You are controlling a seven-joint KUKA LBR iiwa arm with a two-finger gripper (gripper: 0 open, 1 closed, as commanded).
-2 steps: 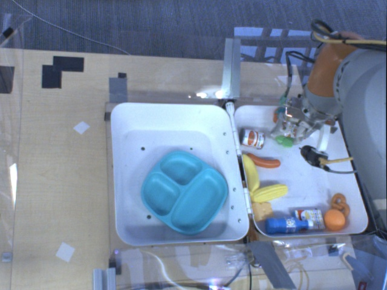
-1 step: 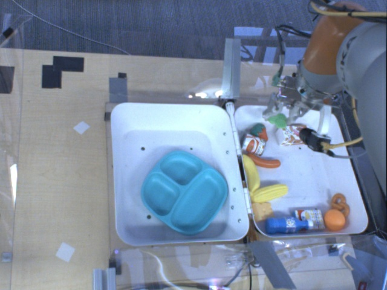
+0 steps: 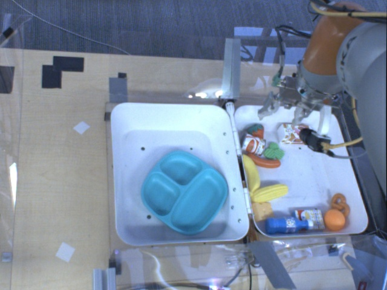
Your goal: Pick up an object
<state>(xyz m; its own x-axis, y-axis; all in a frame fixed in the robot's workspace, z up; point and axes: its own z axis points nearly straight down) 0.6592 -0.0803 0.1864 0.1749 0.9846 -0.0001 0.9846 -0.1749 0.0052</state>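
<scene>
End effector (image 3: 292, 109) hangs spread and empty at the right bin's (image 3: 357, 186) twelve o'clock edge, apparently mid-approach, nearest a packet (image 3: 291, 134) just below at six o'clock, so next it must descend and close on that.
</scene>
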